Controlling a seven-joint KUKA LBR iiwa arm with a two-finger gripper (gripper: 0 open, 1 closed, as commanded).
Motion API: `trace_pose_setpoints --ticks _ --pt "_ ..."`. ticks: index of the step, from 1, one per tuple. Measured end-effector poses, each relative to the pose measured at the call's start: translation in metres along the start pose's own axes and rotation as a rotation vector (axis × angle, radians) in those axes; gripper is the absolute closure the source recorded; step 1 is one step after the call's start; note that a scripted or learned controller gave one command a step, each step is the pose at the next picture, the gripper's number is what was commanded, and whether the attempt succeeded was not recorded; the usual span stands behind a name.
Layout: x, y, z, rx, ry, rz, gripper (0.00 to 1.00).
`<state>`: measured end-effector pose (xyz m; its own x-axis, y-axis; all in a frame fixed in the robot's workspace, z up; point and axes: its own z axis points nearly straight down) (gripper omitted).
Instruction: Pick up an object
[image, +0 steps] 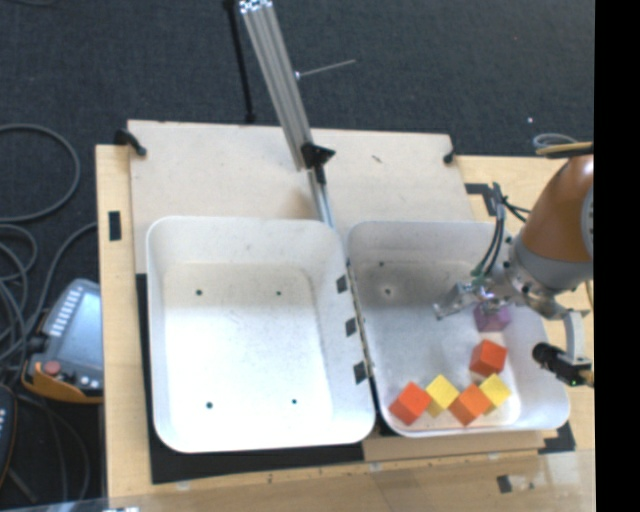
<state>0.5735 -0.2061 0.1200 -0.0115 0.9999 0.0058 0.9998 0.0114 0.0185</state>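
Note:
My gripper (482, 298) hangs over the right part of the right bin (400, 250), just below the orange band of the arm. A pale purple block (492, 319) lies directly under it, partly hidden by the gripper, and I cannot tell whether it is held or only touched. An orange cube (488, 356) sits a little nearer the front. Along the bin's front wall lie an orange cube (410, 401), a yellow cube (441, 390), another orange cube (470, 404) and a yellow cube (497, 388).
The left bin (250, 330) lies beside the right one, with a ridge between them. A slanted metal pole (285, 95) rises from the bench behind the bins. Cables and a handheld pendant (70, 340) lie on the floor at left.

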Motion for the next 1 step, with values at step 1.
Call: trace_pose_setpoints --ticks 1 --pt "-0.0008 -0.0059 0.0001 -0.002 -0.001 0.0 0.0"
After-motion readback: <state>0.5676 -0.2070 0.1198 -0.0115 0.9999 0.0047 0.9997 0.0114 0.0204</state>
